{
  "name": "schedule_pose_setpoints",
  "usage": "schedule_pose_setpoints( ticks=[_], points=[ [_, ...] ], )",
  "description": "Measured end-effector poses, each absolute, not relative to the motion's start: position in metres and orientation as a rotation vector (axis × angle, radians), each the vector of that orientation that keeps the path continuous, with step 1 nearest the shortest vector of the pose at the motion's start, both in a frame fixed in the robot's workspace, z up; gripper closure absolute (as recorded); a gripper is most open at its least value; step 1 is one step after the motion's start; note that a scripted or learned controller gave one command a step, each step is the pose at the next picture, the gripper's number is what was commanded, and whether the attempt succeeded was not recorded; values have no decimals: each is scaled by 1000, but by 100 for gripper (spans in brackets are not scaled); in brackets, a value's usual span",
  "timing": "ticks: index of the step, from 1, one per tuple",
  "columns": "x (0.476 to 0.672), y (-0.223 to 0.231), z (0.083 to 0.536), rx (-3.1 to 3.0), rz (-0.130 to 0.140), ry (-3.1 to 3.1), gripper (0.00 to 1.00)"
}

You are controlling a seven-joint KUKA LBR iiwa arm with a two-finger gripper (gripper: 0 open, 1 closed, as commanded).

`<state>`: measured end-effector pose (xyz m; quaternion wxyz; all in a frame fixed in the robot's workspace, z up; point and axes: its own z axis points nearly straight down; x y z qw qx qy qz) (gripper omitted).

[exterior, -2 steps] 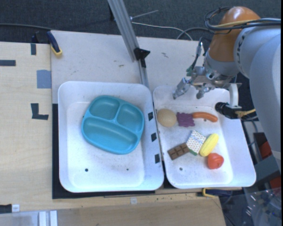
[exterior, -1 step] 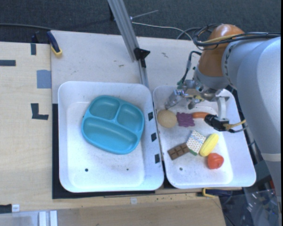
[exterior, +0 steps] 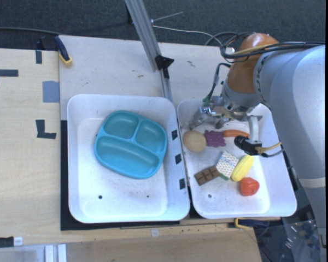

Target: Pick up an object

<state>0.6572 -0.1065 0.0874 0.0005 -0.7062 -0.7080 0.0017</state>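
Metal two-finger claw (exterior: 203, 117) hung low in right white bin (exterior: 279, 201); grip state impossible to tell. Round beige potato-like toy (exterior: 194, 141) lay just below claw (probably light, stiff, smooth); best grasped across middle.

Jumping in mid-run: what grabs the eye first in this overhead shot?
The blue divided plate dominates the left bin. In the right bin lies a cluster of small toy foods: a tan potato, purple piece, chocolate bar, yellow corn, red tomato. The gripper hangs over that bin's top end.
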Motion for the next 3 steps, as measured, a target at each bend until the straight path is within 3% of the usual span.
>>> schedule_pose_setpoints(
  ticks=[1,3],
  points=[
    [658,-106,99,-2216,4,-2225,100],
    [673,-108,191,-2221,-4,-2226,100]
  ],
)
